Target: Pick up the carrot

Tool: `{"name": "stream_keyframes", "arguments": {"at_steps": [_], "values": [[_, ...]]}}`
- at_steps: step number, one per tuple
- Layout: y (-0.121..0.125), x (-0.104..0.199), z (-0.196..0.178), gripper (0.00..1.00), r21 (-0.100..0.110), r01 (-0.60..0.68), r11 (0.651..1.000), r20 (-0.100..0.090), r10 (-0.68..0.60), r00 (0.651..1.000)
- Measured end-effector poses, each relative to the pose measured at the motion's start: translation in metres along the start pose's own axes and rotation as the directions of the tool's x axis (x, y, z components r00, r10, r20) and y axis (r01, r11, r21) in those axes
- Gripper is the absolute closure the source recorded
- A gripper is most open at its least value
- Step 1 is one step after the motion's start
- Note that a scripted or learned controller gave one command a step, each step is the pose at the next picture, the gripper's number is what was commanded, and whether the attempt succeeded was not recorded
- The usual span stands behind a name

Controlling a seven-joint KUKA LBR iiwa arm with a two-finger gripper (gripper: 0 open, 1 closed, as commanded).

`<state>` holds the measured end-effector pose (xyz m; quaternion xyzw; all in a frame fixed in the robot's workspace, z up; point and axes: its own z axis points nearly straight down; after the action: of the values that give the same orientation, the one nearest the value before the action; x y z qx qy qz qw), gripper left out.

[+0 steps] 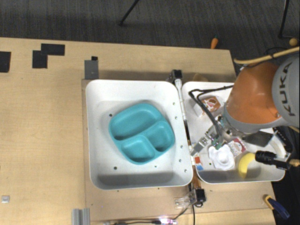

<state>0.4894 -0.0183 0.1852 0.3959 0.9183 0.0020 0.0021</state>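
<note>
Not yet done, judging by what shows: no carrot lifted clear, none seen clamped. Cannot make out the carrot anywhere for certain; most likely somewhere in the shallow white right-hand bin, perhaps hidden beneath the grey arm with its orange band, which covers much of that bin. Visible there beside the arm: a crumpled white plastic object and a yellow banana-shaped toy near the front wall, neither of them orange or carrot-like. Off at the far edge of the pale wooden worktop, a tiny orange tip, too small to name. In the shallow white left-hand bin, a teal divided plastic tray, well apart from the action.

Two-finger gripper low in the right-hand bin, close to its left wall and just beside the white object. Spread or pressed together: impossible to tell from above amid cables and clutter. Nothing seen in its grasp. Still to come, as judged: finding, gripping and raising the carrot.
</note>
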Motion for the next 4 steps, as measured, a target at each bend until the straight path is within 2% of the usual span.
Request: {"name": "stream_keyframes", "arguments": {"at_steps": [1,4], "values": [[0.0169,0.0178,-0.0001,0.0,0.0,0.195,0.981,0.001,-0.195,0.981],[0.0168,0.0178,-0.0001,0.0,0.0,0.194,0.981,0.001,-0.194,0.981]]}}
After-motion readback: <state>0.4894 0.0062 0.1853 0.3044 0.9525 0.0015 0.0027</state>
